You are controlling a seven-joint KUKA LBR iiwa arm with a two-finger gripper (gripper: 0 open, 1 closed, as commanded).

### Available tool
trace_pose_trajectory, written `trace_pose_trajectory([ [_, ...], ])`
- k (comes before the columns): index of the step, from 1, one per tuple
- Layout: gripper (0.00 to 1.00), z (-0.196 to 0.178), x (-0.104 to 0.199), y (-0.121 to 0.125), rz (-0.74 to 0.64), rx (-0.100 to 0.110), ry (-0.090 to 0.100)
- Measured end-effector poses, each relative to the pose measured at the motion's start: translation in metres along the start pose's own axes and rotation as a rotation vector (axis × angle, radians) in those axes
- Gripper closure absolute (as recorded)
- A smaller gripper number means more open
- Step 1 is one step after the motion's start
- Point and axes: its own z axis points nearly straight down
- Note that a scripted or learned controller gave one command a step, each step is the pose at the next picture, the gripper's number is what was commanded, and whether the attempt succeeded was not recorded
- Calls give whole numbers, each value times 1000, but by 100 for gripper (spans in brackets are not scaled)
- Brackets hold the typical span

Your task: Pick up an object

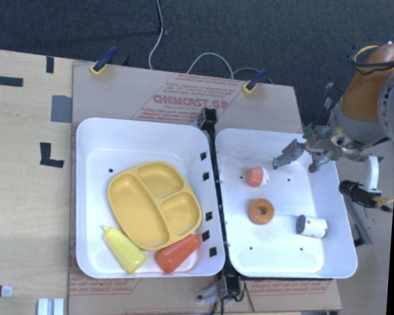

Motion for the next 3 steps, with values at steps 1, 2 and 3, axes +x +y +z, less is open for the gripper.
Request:
trace_pose_trajectory([
  [1,0,-9,1,3,-4,-14,-3],
  [2,0,50,9,-1,-4,-10,-2],
  [3,0,100,10,0,-6,-17,-5],
])
